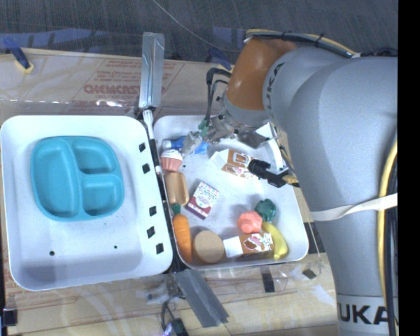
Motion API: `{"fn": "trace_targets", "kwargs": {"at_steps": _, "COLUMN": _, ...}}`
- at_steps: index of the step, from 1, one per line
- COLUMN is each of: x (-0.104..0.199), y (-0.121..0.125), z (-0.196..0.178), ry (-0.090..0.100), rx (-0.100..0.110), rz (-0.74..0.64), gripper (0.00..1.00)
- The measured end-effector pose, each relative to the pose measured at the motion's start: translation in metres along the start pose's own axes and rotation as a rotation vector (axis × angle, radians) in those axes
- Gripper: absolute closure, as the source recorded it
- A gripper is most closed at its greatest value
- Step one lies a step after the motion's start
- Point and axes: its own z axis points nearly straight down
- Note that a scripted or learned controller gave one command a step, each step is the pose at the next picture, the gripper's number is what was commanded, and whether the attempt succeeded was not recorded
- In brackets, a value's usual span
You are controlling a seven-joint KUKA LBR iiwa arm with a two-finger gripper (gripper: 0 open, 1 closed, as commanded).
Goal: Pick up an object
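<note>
A robotics lab: a grey industrial arm with an orange band reaches over two shallow white plastic bins taped to a cardboard-covered tabletop, with loose cables behind the pincer.

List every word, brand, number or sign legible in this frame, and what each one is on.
"UKA": the visible part of the brand lettering on the arm's base, cut off on its left.
"CHEMCAST", faint red, partly readable: the protective sheet on the bench behind the left bin.
Small carton: printing too small to read.
Carton by the gripper: unreadable.
Carton beside the banana: unreadable.
</note>
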Motion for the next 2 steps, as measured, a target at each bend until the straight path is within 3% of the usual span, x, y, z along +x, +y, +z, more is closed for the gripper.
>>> {"fn": "trace_targets", "kwargs": {"at_steps": 1, "x": 0.0048, "y": -0.0006, "z": -0.0056, "ry": 0.009, "rx": 0.009, "rz": -0.007, "gripper": 1.0}}
{"fn": "trace_targets", "kwargs": {"at_steps": 2, "x": 0.002, "y": -0.0013, "z": -0.0065, "ry": 0.004, "rx": 0.009, "rz": -0.005, "gripper": 0.0}}
